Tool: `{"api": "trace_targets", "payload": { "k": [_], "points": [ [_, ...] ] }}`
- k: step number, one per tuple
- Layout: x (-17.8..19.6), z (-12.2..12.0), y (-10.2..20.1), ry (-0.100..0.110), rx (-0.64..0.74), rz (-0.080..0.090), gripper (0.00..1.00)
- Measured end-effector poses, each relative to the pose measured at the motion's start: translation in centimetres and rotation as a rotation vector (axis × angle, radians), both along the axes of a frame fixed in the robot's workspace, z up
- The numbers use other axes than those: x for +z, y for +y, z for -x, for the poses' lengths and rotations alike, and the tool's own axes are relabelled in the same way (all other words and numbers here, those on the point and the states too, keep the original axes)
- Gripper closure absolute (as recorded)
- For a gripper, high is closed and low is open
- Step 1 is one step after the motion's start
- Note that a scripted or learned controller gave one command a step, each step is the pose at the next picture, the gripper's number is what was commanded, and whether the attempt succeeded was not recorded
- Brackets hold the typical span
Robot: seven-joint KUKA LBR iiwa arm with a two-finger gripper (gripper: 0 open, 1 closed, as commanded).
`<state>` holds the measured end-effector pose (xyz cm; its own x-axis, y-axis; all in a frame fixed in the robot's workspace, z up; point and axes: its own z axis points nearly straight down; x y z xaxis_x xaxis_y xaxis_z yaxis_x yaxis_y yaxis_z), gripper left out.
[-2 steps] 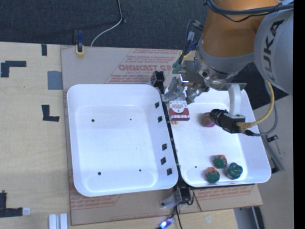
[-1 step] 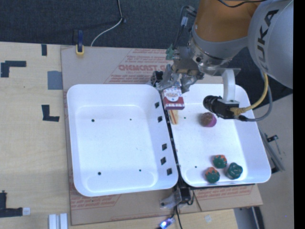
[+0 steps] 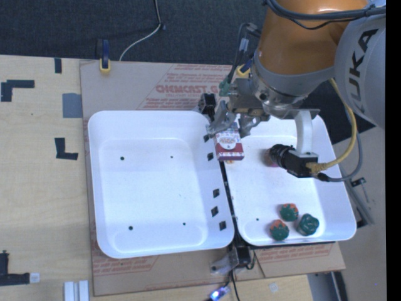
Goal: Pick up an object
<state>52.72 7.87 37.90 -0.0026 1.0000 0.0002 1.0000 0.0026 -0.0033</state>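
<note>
red-and-white box: small carton (image 3: 229,148) hangs under the gripper (image 3: 227,132), above the ridge where the two bins meet, toward the far side
gripper: fingers closed on the top of the box; the box sits between them, so I judge this a real hold
box attitude: roughly upright, slightly tilted; looks clear of the bin floor, though contact is hard to rule out
step in hand: lifting the grasped box; judged past the grasp, lift partly done
doing it well: raise straight up, slowly, no swing; the hold is on the top edge only, so a jerk may let the box slip; stay clear of the bin walls
arm pose: grey arm with orange band (image 3: 307,17) reaches in from the right, wrist pointing down over the far-left corner of the right bin (image 3: 338,227)
other items: three small green-and-orange pieces (image 3: 289,222) near the near-right corner of the right bin, well apart from the gripper
left bin: white tray (image 3: 100,168), left of the box
</note>
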Motion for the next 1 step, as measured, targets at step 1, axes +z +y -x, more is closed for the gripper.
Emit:
{"api": "trace_targets", "payload": {
  "k": [1],
  "points": [
    [1.05, -0.81, 2.29, -0.003, 0.0, 0.0, 1.0]
  ]
}}
